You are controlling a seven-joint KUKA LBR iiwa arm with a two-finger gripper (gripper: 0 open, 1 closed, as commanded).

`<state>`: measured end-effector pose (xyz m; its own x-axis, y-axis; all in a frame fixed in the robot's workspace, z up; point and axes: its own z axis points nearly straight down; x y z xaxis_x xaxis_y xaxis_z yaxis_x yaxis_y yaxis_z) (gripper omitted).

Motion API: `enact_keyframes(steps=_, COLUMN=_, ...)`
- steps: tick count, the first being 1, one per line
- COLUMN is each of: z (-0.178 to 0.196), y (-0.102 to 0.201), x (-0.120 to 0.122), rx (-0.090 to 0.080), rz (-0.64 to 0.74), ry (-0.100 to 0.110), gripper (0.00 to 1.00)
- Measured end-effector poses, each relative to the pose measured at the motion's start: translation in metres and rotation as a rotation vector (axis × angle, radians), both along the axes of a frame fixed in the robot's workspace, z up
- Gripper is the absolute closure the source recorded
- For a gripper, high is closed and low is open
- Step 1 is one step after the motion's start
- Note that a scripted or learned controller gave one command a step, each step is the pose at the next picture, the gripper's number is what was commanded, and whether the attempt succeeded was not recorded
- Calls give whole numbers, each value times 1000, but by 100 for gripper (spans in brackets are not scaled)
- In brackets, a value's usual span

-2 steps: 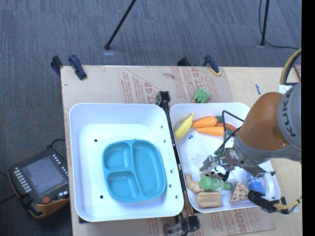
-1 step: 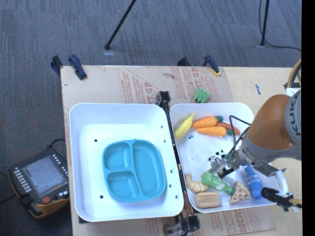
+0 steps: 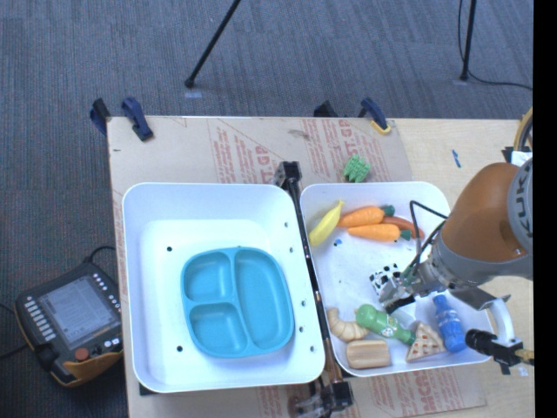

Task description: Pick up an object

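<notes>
Where the arm descends, its tool blurs against the right bin.

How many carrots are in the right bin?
2, side by side at the far end of the right bin: carrot, and carrot nearer. The arm may hide more.

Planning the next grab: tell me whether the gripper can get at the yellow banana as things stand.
Probably yes. The banana lies uncovered at the right bin's far-left corner, carrots beside it, not over it. The gripper sits mid-bin.

The hand hovers low among toys in the right bin.
</notes>
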<state>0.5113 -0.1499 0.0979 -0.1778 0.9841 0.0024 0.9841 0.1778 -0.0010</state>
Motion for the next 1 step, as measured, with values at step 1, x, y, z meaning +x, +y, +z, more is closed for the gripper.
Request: enact_keyframes(steps=1, z=90, y=84, x=-16, rx=-1, rz=-124, ry=1, gripper=100)
